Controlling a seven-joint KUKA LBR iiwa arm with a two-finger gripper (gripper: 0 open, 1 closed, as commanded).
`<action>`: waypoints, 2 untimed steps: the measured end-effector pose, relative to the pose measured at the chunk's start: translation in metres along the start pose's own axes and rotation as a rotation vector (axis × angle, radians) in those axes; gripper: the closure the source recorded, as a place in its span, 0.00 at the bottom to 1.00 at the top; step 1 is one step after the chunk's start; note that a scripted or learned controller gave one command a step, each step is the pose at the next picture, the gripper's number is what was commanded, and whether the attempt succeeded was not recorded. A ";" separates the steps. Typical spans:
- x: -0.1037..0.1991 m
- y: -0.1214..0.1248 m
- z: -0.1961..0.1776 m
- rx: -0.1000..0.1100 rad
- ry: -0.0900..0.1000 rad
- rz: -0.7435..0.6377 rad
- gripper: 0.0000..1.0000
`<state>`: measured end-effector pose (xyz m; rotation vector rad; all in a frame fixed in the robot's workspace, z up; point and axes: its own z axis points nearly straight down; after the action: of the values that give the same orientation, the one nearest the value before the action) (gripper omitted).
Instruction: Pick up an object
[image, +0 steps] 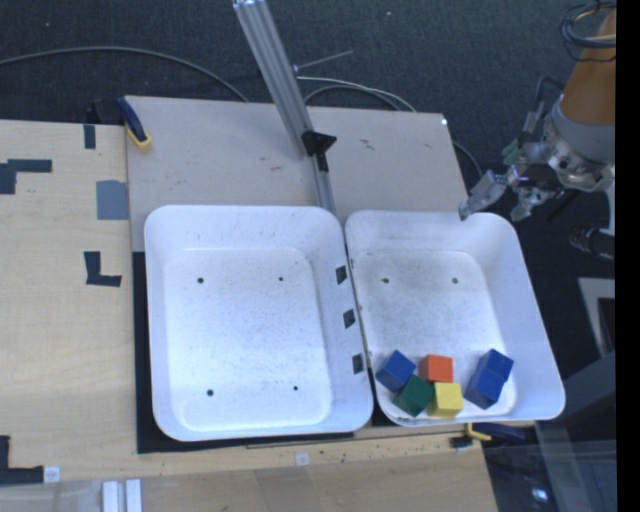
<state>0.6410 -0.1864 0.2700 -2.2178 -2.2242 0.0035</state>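
Since the five small, hard-looking cubes lie bunched in the near corner of the right-hand shallow white bin (520, 300), you should expect light, stiff pieces that won't crush but may skid on the smooth bin floor. The larger dark blue cube (490, 377) at the right of the cluster looks the easiest to take: its far and right faces stand free. The smaller blue cube (396, 369), the orange cube (435, 367), the green cube (412, 396) and the yellow cube (446, 399) sit touching or nearly so, leaving little room for fingers between them. Mind the bin's raised near rim, just beside the green and yellow ones. The far half of that bin offers open room for a descent. The gripper (497, 196) hangs above the bin's far right corner, fingers spread and holding nothing, well apart from the cubes. The left-hand white bin (160, 300) adjoins on the bench (60, 240).
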 end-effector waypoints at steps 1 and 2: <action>0.046 -0.009 0.113 0.007 0.003 -0.001 0.00; 0.080 -0.081 0.182 0.008 0.004 0.002 0.00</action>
<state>0.5592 -0.1068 0.0879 -2.2143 -2.2157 0.0090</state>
